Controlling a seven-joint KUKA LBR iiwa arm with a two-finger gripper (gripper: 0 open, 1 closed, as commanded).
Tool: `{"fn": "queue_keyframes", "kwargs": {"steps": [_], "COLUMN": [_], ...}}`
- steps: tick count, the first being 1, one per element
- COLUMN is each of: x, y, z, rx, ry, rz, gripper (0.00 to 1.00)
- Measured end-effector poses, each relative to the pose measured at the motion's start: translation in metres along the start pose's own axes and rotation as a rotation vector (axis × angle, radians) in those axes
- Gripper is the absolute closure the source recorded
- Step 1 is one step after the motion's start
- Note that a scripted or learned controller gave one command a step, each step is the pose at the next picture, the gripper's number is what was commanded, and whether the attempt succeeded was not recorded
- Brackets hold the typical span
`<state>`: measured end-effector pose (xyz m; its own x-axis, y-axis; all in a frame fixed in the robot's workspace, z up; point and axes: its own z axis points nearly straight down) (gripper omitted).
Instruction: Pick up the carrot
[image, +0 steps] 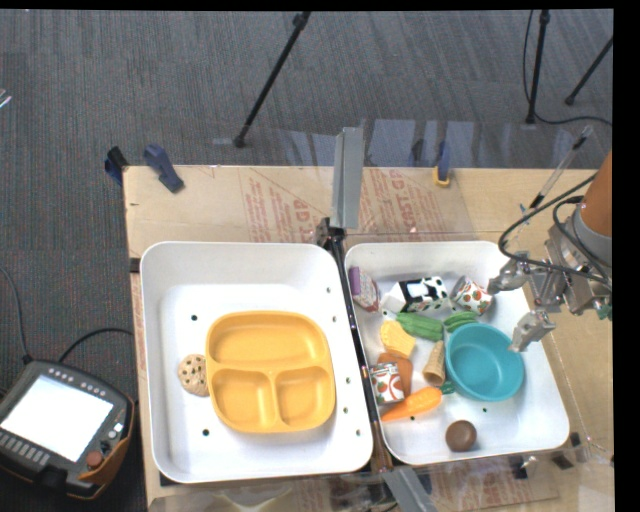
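Nearest you, the carrot (411, 404) lies in the right bin (555, 415) just left of the teal bowl (484, 364); bring the gripper (529, 306), fingers apart, nearer and left, then descend across its length.

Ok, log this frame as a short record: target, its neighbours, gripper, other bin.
target: carrot, lying in the right bin, near its front left
neighbours: teal bowl to its right, brown ball in front, small can beside it
gripper: gripper over the bin's right edge, apart from the carrot
other bin: yellow divided plate, cookie
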<state>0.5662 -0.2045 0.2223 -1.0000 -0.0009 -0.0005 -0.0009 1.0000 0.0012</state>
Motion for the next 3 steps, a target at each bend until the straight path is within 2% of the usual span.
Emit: {"fn": "queue_keyframes", "kwargs": {"steps": [1,2,3], "x": [0.044,0.078,0.077], "y": [0.079,0.116,0.119], "z": [0.136,0.134,0.125], "rx": [-0.002,0.005,0.002], "ry": [0.002,-0.001,-0.001], "rz": [-0.266,-0.183,-0.189], "gripper": [0.0,0.0,1.0]}}
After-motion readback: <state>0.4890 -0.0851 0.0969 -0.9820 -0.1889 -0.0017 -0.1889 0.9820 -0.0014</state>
